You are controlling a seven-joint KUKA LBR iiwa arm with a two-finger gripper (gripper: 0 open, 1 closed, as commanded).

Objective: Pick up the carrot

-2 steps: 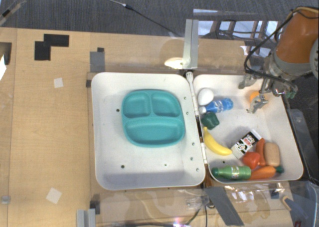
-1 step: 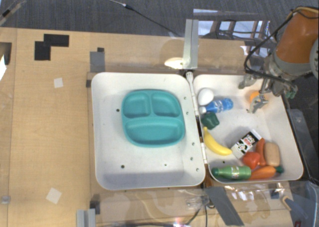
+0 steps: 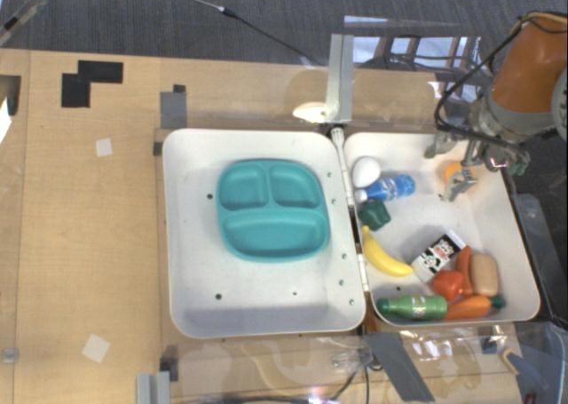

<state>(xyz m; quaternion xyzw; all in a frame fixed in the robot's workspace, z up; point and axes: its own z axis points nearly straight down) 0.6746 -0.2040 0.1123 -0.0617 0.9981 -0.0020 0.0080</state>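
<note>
Well apart: carrot (image 3: 471,307), jaws (image 3: 463,177).

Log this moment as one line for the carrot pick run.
gripper: over right bin's far end | carrot: near edge beside green bottle | apart, not grasped

1. No text, brand, number or sign is readable anywhere in the view.
2. The small black and white carton (image 3: 438,254), lying in the right bin (image 3: 524,242) near its front edge, carries dark printed marks, but they are too small and blurred to read.
3. The blue bottle (image 3: 391,187), near the left wall of the same bin, shows a label area, but no letters can be made out on it.
</note>
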